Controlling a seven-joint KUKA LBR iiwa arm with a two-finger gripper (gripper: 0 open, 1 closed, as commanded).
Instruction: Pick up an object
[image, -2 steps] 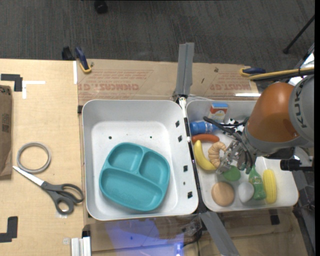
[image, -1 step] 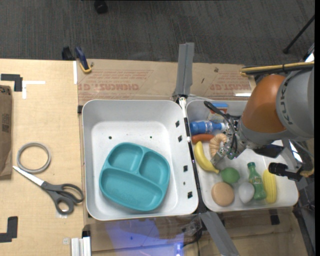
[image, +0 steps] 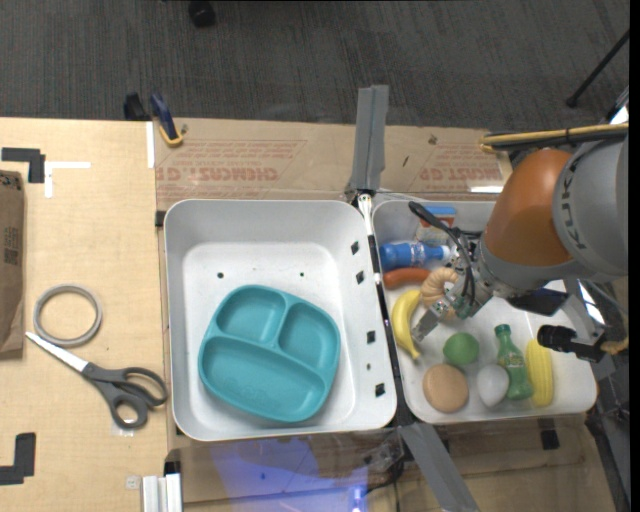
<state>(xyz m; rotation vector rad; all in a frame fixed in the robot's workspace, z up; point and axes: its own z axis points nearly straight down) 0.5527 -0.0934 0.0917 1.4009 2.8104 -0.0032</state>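
The arm reaches into the right bin (image: 575, 400), and its hand (image: 447, 298) sits low among the clutter near that bin's left wall. Whether the hand is released or clenched cannot be told here; a pale, tan lump lies right at its tip, and it is unclear if that is a gripped object or only something beneath it.

The candidates for picking all lie in this right bin: a banana (image: 403, 322) along the left wall, a green ball (image: 461, 349) just beside the hand, a brown egg (image: 446, 388) and a white egg (image: 492, 385) near the front edge, a green bottle (image: 511, 362), a corn cob (image: 541, 372), and, toward the back, a blue-capped bottle (image: 412, 253) with a red sausage (image: 410, 277) touching it. The left bin (image: 250, 235) holds only a teal divided plate (image: 270, 351).

The main risk, by judgement, is crowding. The hand works close to the banana, the sausage and the green ball, so a closing stroke could catch two things at once or pinch an edge and let it slip. The round items would likely roll aside under a glancing touch. The bin's left wall is near, and could block one side of the hand. A lift started on a poor hold would probably drop the object back among the others.
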